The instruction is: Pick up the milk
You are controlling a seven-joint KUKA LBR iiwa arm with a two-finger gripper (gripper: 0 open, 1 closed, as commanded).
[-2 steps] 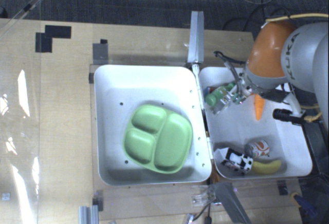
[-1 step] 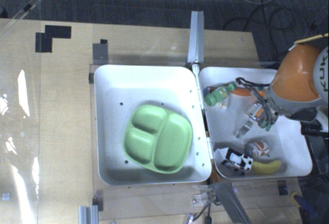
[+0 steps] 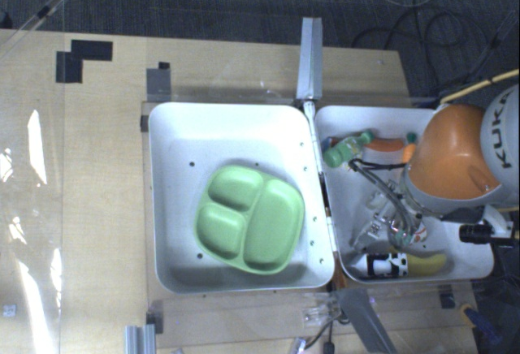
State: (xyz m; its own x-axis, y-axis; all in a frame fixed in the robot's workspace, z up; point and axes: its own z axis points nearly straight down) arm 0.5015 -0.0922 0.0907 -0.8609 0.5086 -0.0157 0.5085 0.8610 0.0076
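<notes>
— Fingers: apart or together?
— Cannot tell. The gripper sits among wires over the right bin.
— Where is the milk?
— The milk lies by the bin's near edge, just near of the gripper, with a banana touching its right end.

green divided tray in left bin | green bottle, banana in right bin
</notes>
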